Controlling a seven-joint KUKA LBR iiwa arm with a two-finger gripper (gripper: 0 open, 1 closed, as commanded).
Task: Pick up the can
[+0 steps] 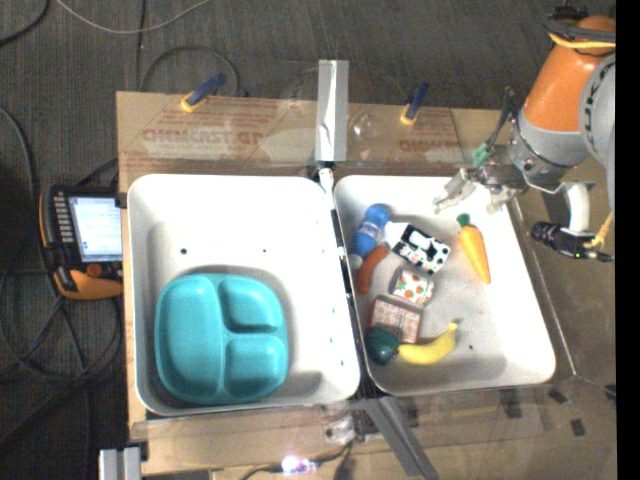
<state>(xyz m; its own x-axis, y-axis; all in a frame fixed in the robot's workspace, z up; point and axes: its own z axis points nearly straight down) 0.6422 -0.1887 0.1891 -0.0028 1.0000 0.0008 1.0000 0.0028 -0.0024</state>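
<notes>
The can point(412, 287), small with a white fruit-printed label, is seen lying in the right bin point(520, 308); the gripper point(470, 190) is spread open, empty.

Single fixed overhead camera, slanted down (both bins point(340, 268) framed).

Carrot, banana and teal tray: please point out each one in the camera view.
carrot point(474, 251), camera view, middle of its orange body.
banana point(430, 348), camera view, middle of its yellow curve.
teal tray point(222, 336), camera view, ridge between its compartments.
</notes>
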